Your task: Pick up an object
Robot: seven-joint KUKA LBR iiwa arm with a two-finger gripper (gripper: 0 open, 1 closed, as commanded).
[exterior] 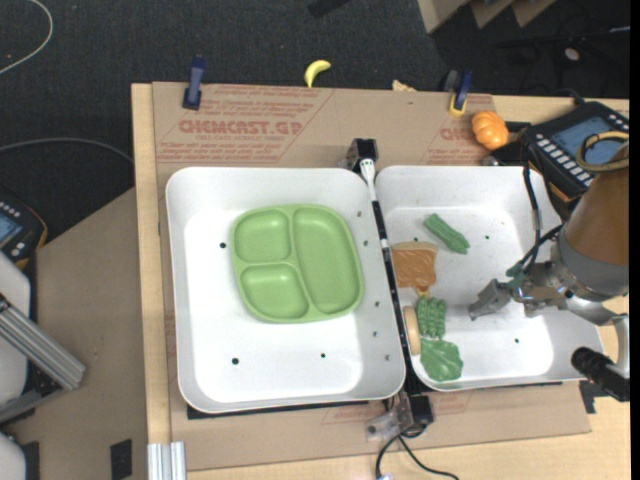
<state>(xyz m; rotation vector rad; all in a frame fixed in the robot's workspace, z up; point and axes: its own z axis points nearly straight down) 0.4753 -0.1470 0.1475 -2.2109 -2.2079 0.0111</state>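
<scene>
- The grey arm with its orange band [602,230] reaches in from the right edge and bends down over the right-hand shallow white bin [500,183].
- Its end effector [487,303] hangs low over the bare floor of that bin, pointing left; the two dark fingers [480,309] stand slightly parted, released, with nothing between them.
- A dark green ridged pickle-shaped toy [446,233] lies on a slant in the upper middle of the right bin, apart from the end effector.
- An orange-brown toast-shaped piece [413,265] lies against the bin's left wall; just below it sits a green leafy toy vegetable [436,340], with a small pale round piece [411,330] beside it at the wall.
- The left-hand shallow white bin [200,298] holds a light green plastic plate with three compartments [296,263], near its middle.
- Both bins rest on a brown cardboard-covered counter [250,123] printed with red lettering, with blue clamps [193,81] at its far edge.
- A small orange round toy [489,128] sits on the counter beyond the right bin, and a yellow banana-shaped toy [316,70] lies at the counter's far edge.
- Dark carpet [150,18] surrounds the counter, with a pale cable on it at upper left.
</scene>
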